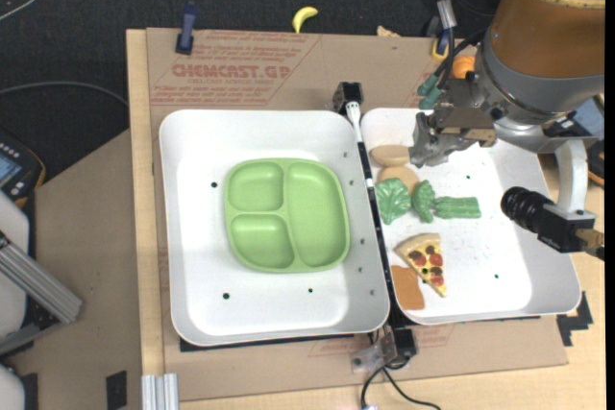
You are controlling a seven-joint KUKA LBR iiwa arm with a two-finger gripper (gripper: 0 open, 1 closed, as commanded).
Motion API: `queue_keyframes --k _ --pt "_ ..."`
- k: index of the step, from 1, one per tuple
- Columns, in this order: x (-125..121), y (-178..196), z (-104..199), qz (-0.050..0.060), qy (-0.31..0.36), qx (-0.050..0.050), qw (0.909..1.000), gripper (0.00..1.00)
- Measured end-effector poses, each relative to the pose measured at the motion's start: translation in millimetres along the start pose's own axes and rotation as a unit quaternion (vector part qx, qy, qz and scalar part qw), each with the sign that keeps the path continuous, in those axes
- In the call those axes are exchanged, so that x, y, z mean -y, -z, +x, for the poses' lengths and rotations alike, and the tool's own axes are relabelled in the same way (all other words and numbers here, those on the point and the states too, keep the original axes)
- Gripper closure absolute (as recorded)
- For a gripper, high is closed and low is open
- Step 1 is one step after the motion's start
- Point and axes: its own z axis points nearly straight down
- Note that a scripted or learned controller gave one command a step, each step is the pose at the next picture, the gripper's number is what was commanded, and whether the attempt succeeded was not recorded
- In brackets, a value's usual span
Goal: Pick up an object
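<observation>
The arm reaches in from the right and the hand [430,152] hangs over the back left part of the right bin [519,288], right by a pale tan oval piece [388,155], possibly a toy bread roll. Whether the hand is parted or pressed together cannot be told from this angle; nothing can be seen between its tips.

The candidates all lie in that right bin, bunched against its left wall. Just in front of the tan oval sits another tan lump [398,176], and touching that is a green leafy toy [392,202], with a green broccoli-like piece [446,205] lying on its side next to it. Nearer the front edge lies a toy pizza slice [426,260] with an orange-brown flat piece [406,287] beside it. The left bin [192,206] carries a green divided plate [286,212], well apart from the hand.

Now the risks, as a judgement. The pieces crowd each other, so a descent here could land on two at once, or nudge one sideways and close on air. The tan oval lies close to the bin's wall and the divider, so a tip could strike the rim. Flat pieces like the pizza slice offer little to pinch. And the rounded tan toys could squirt out under pressure.
</observation>
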Motion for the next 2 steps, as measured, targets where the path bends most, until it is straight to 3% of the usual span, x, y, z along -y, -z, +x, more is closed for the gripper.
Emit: queue_keyframes --k 1,2 --pt "7 -103 59 0.016 -0.001 0.002 0.9999 1.00" --pt "2 18 38 0.003 -0.004 0.001 1.0000 1.00"
